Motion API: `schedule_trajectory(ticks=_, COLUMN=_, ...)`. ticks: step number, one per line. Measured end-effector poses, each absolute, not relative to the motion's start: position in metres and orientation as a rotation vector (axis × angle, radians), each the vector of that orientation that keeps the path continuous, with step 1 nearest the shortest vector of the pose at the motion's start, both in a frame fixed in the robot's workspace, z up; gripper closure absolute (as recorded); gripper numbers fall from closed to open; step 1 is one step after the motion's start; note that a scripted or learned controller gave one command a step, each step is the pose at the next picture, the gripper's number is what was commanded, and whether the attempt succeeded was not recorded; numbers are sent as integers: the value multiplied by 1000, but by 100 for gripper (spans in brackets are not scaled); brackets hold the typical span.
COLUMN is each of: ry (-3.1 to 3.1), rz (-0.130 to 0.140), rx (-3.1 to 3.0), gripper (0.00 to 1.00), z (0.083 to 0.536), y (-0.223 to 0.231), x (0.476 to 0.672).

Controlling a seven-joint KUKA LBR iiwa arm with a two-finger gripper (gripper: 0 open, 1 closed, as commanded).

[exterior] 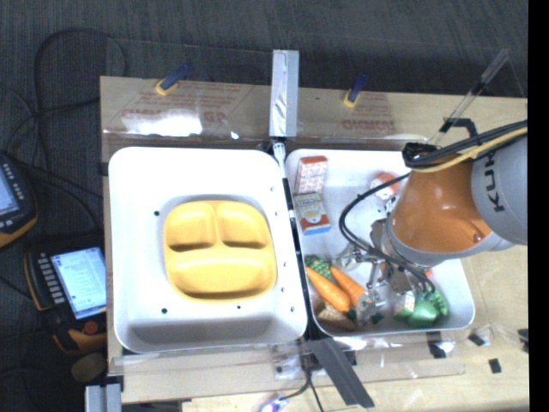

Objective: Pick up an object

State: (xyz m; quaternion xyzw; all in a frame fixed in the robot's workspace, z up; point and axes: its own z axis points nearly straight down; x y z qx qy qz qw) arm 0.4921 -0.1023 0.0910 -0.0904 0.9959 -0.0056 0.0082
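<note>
Robotics lab setting. Bench (497, 127) with two white bins (137, 230), clamped and taped at far edge. Teach pendant (13, 197) and handheld screen (77, 283) on dark carpet (257, 15) at left; loose cables (64, 67) nearby.
</note>
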Motion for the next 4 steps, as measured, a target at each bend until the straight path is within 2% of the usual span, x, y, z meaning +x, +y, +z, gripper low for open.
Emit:
schedule_trajectory(ticks=1, ry=3122, rz=-10, rx=-311, gripper=0, z=90, y=-102, x=501)
schedule_trajectory(ticks=3, ry=3104, rz=-12, rx=-387, gripper=0, z=91, y=-98, x=497)
schedule_trajectory(ticks=4, ry=3056, rz=-9, rx=-651, gripper=0, z=91, y=-102, x=498)
